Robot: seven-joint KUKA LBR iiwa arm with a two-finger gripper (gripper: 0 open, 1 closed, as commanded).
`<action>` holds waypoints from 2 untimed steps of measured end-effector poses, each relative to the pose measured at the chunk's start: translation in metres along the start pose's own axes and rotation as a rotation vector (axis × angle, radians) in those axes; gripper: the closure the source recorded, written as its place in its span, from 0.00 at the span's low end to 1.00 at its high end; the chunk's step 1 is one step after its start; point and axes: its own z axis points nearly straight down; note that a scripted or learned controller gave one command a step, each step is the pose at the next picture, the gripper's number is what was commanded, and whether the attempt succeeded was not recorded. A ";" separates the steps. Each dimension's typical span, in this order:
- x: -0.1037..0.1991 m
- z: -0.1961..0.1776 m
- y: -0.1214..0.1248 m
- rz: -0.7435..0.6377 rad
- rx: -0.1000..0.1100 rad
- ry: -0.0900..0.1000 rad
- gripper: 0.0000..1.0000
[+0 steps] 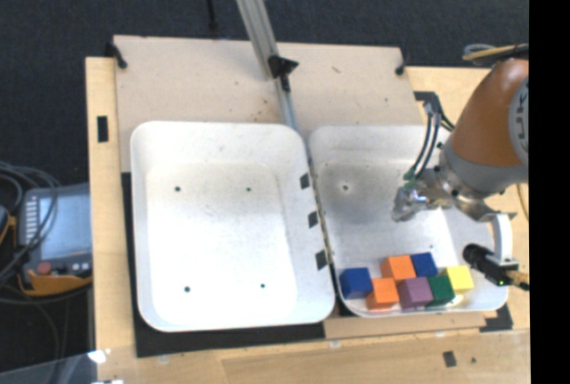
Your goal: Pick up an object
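Right bin (356, 151) is entered by arm (490, 128). Claw (405, 206) is seen over bare floor; whether spread or pressed together cannot be told. Blocks (410, 281) are clustered below the claw, apart from it.

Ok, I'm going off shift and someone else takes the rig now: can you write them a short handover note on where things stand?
Claw: low over the right-hand shallow white bin, above its floor, nothing visibly held; finger state unclear.
Blocks: all clustered at that bin's near edge: blue cube, two orange cubes, a second blue cube, purple cube, green cube, yellow cube.
Left-hand shallow white bin: no blocks.
Done: nothing picked.
Left: grasp and lift one block.
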 end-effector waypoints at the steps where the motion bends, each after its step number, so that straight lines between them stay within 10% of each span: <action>1: -0.001 -0.045 0.002 -0.001 0.001 0.000 1.00; 2: 0.054 -0.042 -0.005 -0.002 0.008 0.002 1.00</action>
